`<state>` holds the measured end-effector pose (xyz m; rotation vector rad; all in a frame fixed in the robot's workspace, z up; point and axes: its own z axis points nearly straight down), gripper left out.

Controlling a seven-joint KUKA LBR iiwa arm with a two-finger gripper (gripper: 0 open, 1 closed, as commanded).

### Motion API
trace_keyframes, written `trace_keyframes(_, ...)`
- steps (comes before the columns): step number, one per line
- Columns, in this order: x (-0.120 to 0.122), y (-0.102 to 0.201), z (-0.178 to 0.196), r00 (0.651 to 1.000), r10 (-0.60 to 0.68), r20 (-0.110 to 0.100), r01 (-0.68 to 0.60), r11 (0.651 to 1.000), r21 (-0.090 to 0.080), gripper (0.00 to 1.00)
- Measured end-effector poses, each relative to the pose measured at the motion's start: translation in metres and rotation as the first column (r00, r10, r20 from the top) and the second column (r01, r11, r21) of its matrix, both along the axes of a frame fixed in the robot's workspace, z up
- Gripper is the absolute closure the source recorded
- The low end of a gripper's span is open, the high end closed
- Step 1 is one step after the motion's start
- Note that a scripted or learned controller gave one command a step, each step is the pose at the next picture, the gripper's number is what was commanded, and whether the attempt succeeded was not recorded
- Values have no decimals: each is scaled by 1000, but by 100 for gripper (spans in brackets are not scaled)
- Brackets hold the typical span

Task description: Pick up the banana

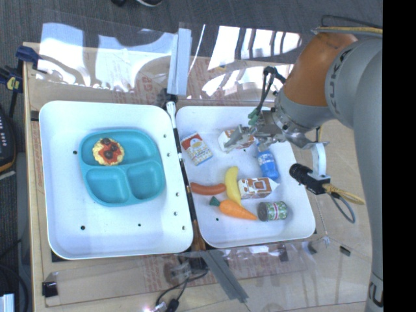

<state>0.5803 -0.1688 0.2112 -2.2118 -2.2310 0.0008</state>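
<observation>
— Dark carpet lies beyond the table (pixel 97 77), which bears 2 white bins; where is the banana?

— Banana (pixel 232 184) lies in the right bin (pixel 214 119), near its middle, long axis running roughly top to bottom of the view; the jaws (pixel 250 137) hover above and slightly right of it, near the bin's far side; whether they are wide or narrow I cannot tell.

— What crowds it?

— A sausage (pixel 207 188) at its left; a carrot (pixel 236 209) just below; a small carton (pixel 255 188) touching its right side; a blue bottle (pixel 267 164) between banana and arm; I judge the carton the likeliest obstruction.
</observation>
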Motion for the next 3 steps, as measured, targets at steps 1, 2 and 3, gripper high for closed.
trace_keyframes(1,-44,-14,-120,984,180,-1,-180,984,2,0)
trace_keyframes(2,-44,-14,-110,983,183,-3,-183,983,2,100)
trace_keyframes(3,-2,30,-4,999,48,-1,-48,999,1,100)
